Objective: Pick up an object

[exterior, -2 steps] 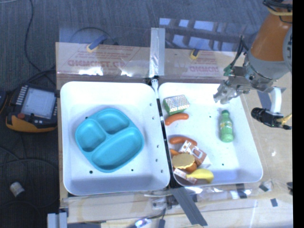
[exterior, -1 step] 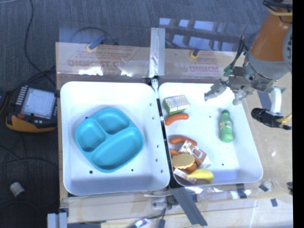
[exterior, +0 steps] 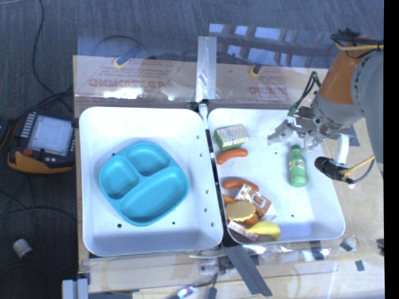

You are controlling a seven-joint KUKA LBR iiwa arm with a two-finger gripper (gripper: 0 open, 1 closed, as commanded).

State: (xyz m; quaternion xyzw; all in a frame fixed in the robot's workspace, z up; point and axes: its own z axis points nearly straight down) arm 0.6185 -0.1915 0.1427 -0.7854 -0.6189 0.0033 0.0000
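Observation:
My gripper (exterior: 292, 141) hangs over the back right part of the right bin (exterior: 324, 220), its fingers spread open with nothing between them. Just in front of it a small green bottle (exterior: 297, 168) lies on the bin floor, cap end toward the gripper. Along the bin's left side sit a green-and-tan box (exterior: 230, 133) and an orange sausage (exterior: 232, 156). In the front left corner is a pile: a hot dog (exterior: 239, 184), a red-and-white packet (exterior: 257, 199), a burger (exterior: 242, 212) and a yellow piece (exterior: 265, 230).
The left bin (exterior: 100, 120) holds a blue divided plate (exterior: 143, 182). A raised rim (exterior: 211, 167) separates the two bins. My grey arm with its orange band (exterior: 341, 80) comes in from the right. A handheld pendant (exterior: 43, 142) lies off the bench at left.

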